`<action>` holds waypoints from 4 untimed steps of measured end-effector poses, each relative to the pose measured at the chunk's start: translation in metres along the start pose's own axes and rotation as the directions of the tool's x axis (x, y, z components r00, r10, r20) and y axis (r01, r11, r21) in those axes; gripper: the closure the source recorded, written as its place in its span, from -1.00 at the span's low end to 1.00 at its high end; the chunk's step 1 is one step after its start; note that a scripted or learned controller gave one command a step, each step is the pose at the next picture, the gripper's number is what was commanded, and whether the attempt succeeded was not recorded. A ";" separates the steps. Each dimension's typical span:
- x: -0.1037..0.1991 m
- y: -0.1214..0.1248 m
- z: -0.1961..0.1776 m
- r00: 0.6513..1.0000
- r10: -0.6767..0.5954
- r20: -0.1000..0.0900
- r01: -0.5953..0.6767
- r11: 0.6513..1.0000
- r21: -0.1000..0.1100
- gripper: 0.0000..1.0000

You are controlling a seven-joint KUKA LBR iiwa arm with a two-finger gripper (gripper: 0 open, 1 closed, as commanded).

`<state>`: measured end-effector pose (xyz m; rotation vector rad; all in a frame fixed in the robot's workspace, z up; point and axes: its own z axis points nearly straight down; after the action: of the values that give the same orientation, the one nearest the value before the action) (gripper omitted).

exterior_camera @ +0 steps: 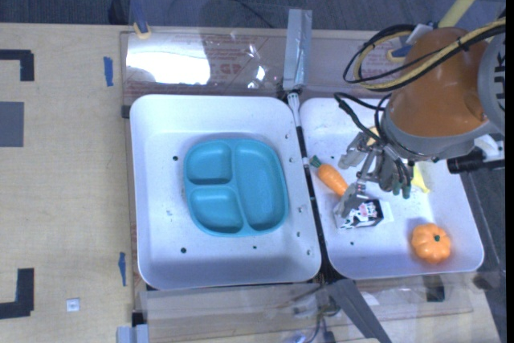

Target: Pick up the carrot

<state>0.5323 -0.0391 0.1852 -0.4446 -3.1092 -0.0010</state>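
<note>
We've got the gripper [359, 193] hanging low over the right bin [458, 249], and we honestly can't tell its state from up here. The carrot [330, 177] lies just to its left, close but not in its grasp, near the bin's left wall. A little pumpkin [430, 242] sits off to the gripper's lower right.

The carrot [331, 177] lies in the right bin [462, 253], near its left wall. The gripper [353, 201] hangs just beside it (a small pumpkin [430, 242] sits well apart).
</note>
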 end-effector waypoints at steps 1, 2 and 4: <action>-0.043 0.035 0.000 0.961 0.277 0.006 -0.277 0.961 -0.004 -1.00; -0.023 -0.002 0.000 0.988 0.154 0.001 -0.154 0.988 0.001 -1.00; -0.025 0.022 0.000 0.999 0.054 0.001 -0.054 0.999 0.000 -1.00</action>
<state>0.5626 -0.0251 0.1854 -0.5280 -3.0968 -0.0011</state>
